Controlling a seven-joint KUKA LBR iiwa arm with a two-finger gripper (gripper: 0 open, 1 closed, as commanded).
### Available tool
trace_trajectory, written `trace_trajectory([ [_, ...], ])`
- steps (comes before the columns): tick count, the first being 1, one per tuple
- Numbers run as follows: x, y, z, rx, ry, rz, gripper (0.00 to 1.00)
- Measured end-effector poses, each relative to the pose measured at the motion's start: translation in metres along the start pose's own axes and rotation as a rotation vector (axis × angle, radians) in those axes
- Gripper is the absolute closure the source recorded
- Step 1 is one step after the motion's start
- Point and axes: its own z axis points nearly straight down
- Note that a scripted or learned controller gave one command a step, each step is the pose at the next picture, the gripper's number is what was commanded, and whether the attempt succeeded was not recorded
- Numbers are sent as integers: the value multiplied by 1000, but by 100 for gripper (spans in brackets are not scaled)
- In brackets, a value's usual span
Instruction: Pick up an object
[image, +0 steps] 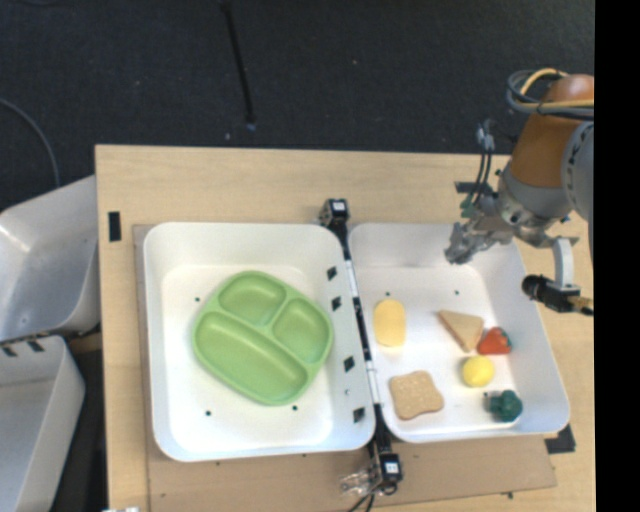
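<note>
Your end effector (466, 246) (grip state: I cannot tell) hovers at the right bin's (420, 250) far edge; the wedge (461, 327) lies nearest, toward you.

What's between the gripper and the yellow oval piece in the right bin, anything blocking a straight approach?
Nothing visible. The gripper hangs over the right bin's upper part, and bare white floor lies between it and the yellow oval piece. The tan wedge and toast slice sit off to the side.
</note>
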Motion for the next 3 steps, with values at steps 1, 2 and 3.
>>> trace_trajectory([
  [1, -5, -4, -46, 0, -1, 5, 100],
  [2, -12, -2, -92, -1, -1, 6, 100],
  [3, 32, -4, -84, 5, 1, -7, 100],
])
